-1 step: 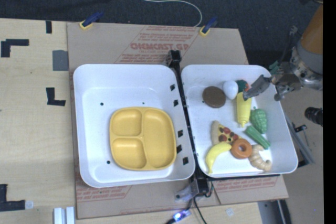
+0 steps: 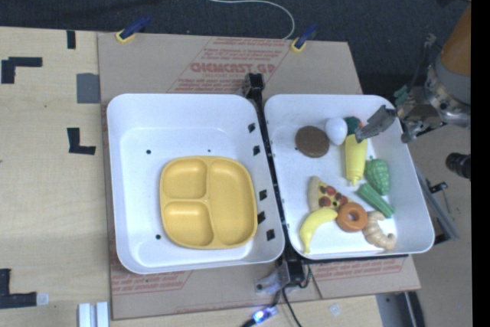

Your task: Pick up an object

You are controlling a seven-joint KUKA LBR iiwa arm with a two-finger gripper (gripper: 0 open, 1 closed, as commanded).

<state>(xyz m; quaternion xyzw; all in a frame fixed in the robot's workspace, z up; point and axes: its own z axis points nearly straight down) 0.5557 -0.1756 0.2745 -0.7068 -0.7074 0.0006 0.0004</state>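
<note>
Wood surface (image 2: 46,188) with black tape marks, cardboard sheet (image 2: 222,65) under two white bins (image 2: 122,165); dark carpet behind. Gripper (image 2: 387,122) over right bin's edge, finger state unclear.

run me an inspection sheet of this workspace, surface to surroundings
surface: cardboard sheet under two white bins, left bin and right bin, side by side.
job's things: right bin holds brown disc, white ball, corn cob, green vegetable, pizza slice, banana, donut.
clutter: yellow divided plate in left bin.
grippers: claw above right bin's far right corner, nothing seen between its fingers.
cables: white cable across dark cloth behind the bins.
surroundings: blue-yellow clamps on the cardboard's far edge.
</note>
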